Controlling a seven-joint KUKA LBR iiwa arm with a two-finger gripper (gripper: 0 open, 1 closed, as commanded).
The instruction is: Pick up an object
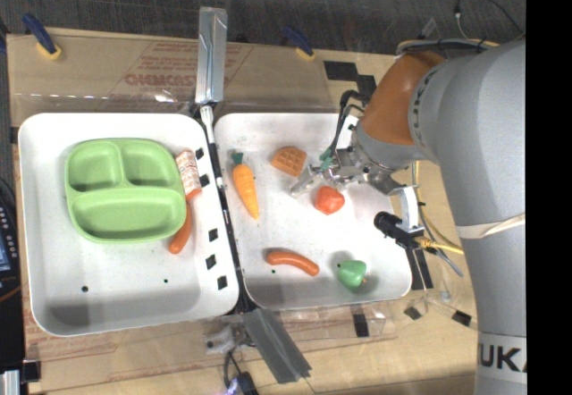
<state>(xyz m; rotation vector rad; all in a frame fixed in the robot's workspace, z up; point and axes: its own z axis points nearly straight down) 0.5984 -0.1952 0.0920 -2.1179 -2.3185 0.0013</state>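
Gripper is down in the right bin, right on top of the tomato. Jaws look spread, metal fingers splayed either side above the tomato, not clamped on anything. Tomato sits on the bin floor, touching or just under the fingertips; can't tell if there's real contact.

Progress: my read is approach done, grasp not made. Nothing lifted. Left to do: close on the tomato, raise it clear.

Around the tomato:
- waffle just up-left of it, near the left finger. Closest thing that could get clipped or dragged on closing.
- carrot further left, apart from it, lying lengthwise.
- sausage below-left, well apart.
- green pepper below it, near the bin's lower wall, apart.

Left of all that, in the left bin: green divided tray, a second sausage at the tray's right edge, and a small labelled packet beside it. None of that matters for this pick.

Risk, as a guess: tomato is round and smooth, may roll or squirt out if the jaws close off-centre. Arm body overhangs the bin's right side, nothing else blocks the lift path upward.
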